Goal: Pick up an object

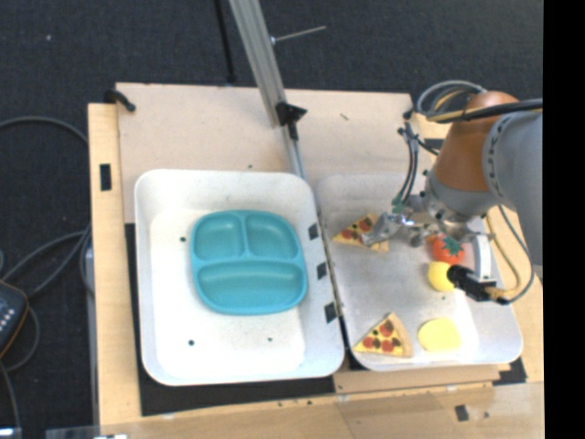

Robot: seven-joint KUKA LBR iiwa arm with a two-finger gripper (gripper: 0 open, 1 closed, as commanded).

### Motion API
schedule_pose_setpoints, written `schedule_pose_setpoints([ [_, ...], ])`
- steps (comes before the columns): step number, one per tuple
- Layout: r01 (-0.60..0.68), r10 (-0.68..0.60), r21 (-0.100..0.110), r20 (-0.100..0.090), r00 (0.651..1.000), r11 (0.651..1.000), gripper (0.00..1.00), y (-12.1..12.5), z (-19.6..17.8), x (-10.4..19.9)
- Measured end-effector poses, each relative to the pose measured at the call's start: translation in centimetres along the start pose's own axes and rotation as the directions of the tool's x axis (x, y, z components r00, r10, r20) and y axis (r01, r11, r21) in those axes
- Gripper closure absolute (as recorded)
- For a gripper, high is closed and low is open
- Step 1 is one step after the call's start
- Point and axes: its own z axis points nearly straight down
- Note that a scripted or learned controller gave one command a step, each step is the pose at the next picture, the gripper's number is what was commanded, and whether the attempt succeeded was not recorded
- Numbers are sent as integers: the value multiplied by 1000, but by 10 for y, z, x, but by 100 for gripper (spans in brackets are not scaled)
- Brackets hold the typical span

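The right bin [366,286] holds several toys. One pizza slice [355,234] lies near its upper left, and a second pizza slice [385,337] lies at the front. A flat yellow piece [440,335] sits beside that front slice. A yellow ball [441,276] and a red-orange toy [447,247] rest at the right side, partly under the arm. My gripper [396,226] hangs low over the bin, just right of the upper pizza slice and close to its edge. Nothing shows clearly between its tips.
A teal divided plate [248,262] lies in the left bin [164,337]. A slanted metal rail [260,53] rises behind the bins. Cables loop around the arm's orange band [464,154] at the right.
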Motion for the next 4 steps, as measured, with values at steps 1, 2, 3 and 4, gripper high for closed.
schedule_pose_setpoints([
  [1, -3, 3, -7, 2, 1000, 1000, 100, 2, -16, -2],
  [2, 5, -5, -3, 0, 1000, 1000, 100, 0, -65, 5],
  [3, 5, -5, -3, 1, 1000, 1000, 100, 2, -113, 3],
  [4, 9, -9, 1, -3, 1000, 1000, 100, -11, -128, 54],
])
